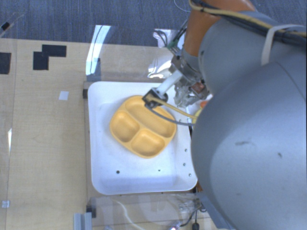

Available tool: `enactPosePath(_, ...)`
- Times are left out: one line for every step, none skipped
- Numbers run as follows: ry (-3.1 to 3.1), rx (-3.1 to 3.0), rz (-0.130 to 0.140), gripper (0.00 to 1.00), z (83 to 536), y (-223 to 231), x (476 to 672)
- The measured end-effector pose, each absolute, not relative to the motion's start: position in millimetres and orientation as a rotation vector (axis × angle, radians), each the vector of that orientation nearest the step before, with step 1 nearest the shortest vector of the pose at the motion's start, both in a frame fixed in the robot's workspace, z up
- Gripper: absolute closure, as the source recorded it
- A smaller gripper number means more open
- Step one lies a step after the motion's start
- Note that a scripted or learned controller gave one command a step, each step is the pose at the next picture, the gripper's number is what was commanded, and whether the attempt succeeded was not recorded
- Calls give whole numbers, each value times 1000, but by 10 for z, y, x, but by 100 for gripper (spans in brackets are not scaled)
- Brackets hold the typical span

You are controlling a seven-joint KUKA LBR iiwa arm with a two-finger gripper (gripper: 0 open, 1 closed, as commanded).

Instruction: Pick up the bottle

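Claw hangs at the right edge of the left bin, just past the yellow plate. The arm covers everything to the right. Can't tell how far open the claw is, or if it has hold of anything. A clear glinting shape right at it is poss. the bottle, but too blurred to say. Long axis: can't tell.
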State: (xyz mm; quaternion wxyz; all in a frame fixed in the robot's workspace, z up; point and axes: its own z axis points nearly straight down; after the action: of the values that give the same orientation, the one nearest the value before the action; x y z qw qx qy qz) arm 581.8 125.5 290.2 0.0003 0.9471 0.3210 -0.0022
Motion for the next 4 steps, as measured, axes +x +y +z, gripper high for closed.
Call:
enactPosePath(888, 3013, -7, 100, 2716, 1206, 5487)
enactPosePath(642, 3074, 0, 100, 3676, 2152, 5592)
enactPosePath(321, 3124, -1, 100, 3445, 1609, 5629)
enactPosePath(416, 3111, 0, 100, 4341, 985, 5901)
